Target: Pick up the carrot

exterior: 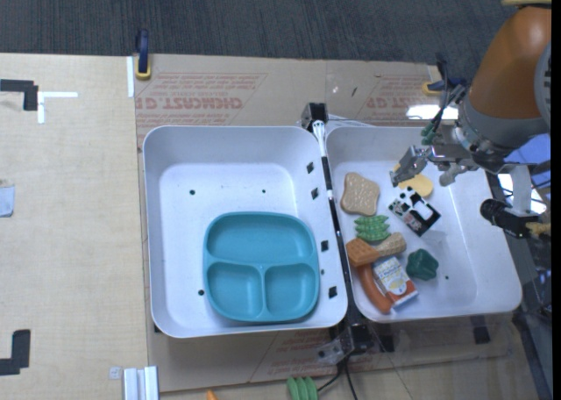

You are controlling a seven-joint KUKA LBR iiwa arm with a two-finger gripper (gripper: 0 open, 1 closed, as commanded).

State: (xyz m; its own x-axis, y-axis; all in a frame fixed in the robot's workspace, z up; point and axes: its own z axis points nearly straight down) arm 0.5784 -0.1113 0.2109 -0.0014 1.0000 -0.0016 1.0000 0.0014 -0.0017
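Observation:
The carrot (366,289) is the orange-red tapered piece lying slantwise at the front left of the right bin (491,289). A small printed packet (394,279) covers part of it. My gripper (413,212) hangs over the middle of the right bin, behind and to the right of the carrot and well apart from it. Its black-and-white fingers (401,207) stand open with nothing between them. A yellow toy piece (422,185) lies just behind the gripper.
Around the carrot lie a tan bread slice (359,194), a leafy green piece (372,229), a brown-orange roll (375,249) and a dark green piece (422,264). The left bin (175,170) holds a teal divided tray (260,267).

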